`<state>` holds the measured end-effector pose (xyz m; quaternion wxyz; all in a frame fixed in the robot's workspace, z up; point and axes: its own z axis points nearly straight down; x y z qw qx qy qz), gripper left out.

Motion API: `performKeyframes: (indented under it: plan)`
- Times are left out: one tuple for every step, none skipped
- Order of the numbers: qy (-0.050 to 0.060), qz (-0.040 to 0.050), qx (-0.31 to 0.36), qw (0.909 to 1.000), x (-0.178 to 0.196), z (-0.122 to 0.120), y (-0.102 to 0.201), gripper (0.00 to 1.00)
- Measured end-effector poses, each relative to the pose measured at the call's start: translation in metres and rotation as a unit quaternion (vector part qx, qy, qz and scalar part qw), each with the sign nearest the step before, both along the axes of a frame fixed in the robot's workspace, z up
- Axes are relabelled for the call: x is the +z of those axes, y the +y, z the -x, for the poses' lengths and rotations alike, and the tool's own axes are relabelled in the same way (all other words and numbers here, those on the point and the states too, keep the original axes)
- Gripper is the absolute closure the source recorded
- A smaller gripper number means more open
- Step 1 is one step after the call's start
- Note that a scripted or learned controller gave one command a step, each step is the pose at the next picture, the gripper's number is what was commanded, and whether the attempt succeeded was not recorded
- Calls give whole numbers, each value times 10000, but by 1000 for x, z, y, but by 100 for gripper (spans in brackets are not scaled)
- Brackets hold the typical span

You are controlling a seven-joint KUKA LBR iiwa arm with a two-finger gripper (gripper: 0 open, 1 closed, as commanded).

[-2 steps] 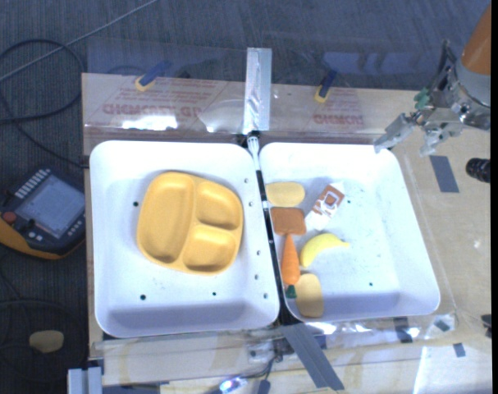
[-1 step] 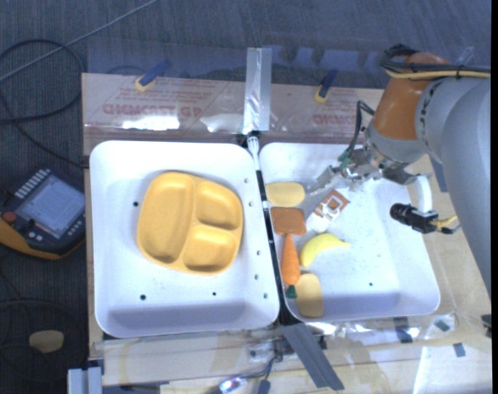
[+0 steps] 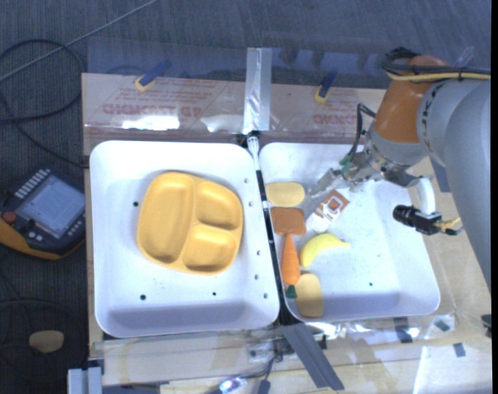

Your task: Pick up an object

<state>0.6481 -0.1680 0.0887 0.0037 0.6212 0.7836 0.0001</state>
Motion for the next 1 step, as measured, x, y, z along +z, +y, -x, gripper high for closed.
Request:
performKeyframes:
  plan:
    - [31, 2, 666, 9978, 38, -20, 11, 0]
